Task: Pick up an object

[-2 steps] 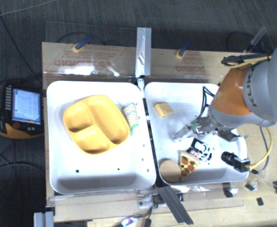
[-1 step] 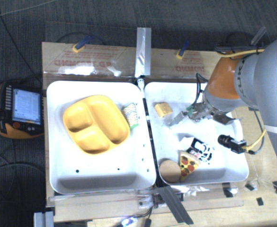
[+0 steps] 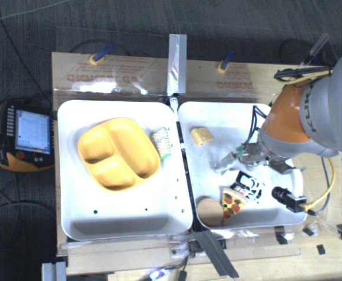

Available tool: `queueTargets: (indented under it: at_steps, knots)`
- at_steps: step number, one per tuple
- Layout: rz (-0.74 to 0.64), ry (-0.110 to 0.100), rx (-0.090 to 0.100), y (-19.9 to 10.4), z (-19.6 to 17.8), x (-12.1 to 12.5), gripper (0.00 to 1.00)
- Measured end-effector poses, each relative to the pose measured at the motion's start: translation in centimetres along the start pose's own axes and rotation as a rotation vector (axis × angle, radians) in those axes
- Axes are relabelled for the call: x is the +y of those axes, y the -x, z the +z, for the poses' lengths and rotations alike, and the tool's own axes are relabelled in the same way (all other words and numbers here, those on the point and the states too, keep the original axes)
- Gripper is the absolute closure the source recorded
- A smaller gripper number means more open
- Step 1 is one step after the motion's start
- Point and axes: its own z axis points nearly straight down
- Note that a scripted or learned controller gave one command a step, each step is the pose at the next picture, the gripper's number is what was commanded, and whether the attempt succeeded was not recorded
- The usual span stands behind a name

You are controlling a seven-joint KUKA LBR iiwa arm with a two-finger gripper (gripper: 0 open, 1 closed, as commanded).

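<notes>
Dark carpet surrounds the bench (image 3: 71, 81), and we see two white bins on it side by side. The left bin (image 3: 77, 215) has a yellow divided tray (image 3: 118, 152) with a small packet (image 3: 161, 140) at its right edge. Over in the right bin (image 3: 217, 113), the gripper (image 3: 226, 161) hangs low mid-bin; we cannot tell how it is set. A yellow block (image 3: 202, 135) lies up-left of it. Toward the front sit a pizza slice (image 3: 231, 204), a brown round piece (image 3: 209, 211) and a black-and-white item (image 3: 248, 186).
</notes>
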Motion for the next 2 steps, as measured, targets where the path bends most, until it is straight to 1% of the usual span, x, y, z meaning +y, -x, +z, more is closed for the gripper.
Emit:
queueTargets:
  at_steps: [1, 2]
  knots:
    - [0.0, 0.0, 0.0, 0.0, 0.0, 0.0, 0.0]
    - [0.231, -0.004, 0.005, 0.95, 0.09, 1.0, 0.0]
